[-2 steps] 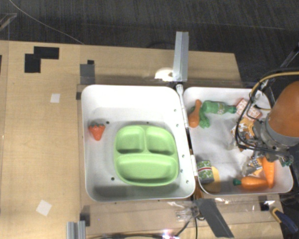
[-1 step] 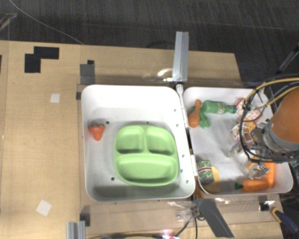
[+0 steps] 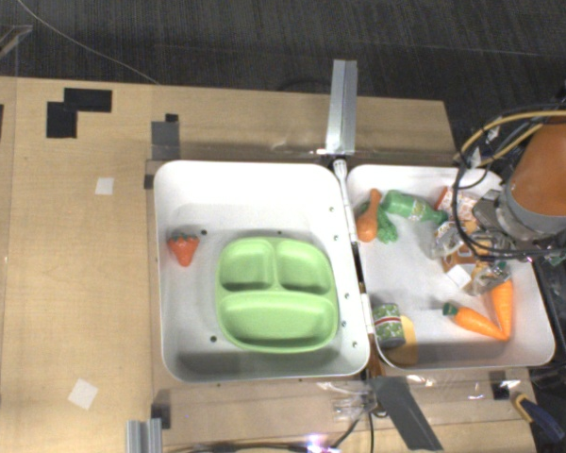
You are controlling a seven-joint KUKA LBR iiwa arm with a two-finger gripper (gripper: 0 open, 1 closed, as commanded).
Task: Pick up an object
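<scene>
Mostly wood bench (image 3: 66,281), dark floor (image 3: 264,17).

green divided tray (image 3: 276,291) in left bin (image 3: 170,281), arm (image 3: 547,173) over right bin (image 3: 538,347) of toy food

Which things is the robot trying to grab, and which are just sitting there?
For the job (in the right bin, near the gripper):
- two carrots
- green packet
- orange toy
- small can

Just lying about (in the left bin):
- green divided tray
- toy strawberry
</scene>
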